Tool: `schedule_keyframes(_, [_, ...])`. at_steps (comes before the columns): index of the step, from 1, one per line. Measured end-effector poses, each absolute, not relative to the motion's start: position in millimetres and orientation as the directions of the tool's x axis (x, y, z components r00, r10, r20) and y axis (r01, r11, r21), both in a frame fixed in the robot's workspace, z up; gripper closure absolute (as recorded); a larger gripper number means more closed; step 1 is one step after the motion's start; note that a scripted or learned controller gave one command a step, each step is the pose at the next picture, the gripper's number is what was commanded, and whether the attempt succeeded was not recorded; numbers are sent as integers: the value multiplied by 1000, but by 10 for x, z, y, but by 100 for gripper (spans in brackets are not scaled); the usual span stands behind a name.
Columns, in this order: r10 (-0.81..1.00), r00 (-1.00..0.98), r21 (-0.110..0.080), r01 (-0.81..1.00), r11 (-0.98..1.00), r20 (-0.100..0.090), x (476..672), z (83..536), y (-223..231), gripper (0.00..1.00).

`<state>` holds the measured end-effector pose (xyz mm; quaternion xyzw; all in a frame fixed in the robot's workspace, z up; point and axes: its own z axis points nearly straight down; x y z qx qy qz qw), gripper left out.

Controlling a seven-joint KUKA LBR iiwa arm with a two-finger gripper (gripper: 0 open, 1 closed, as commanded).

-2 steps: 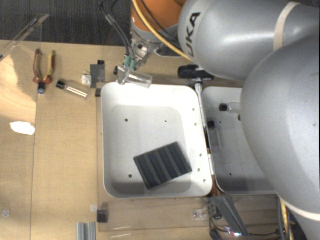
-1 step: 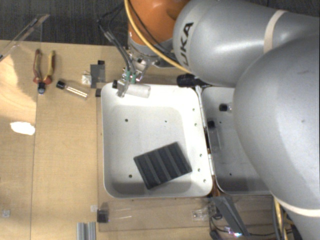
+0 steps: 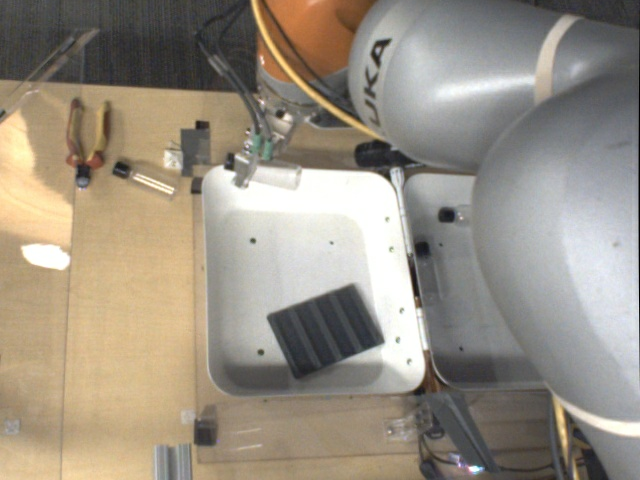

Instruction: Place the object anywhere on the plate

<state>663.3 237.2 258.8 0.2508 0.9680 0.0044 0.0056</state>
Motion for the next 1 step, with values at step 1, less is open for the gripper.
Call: schedule_keyframes(1, [948, -318, 3, 948, 318, 0, 6542, 2130, 2355, 100])
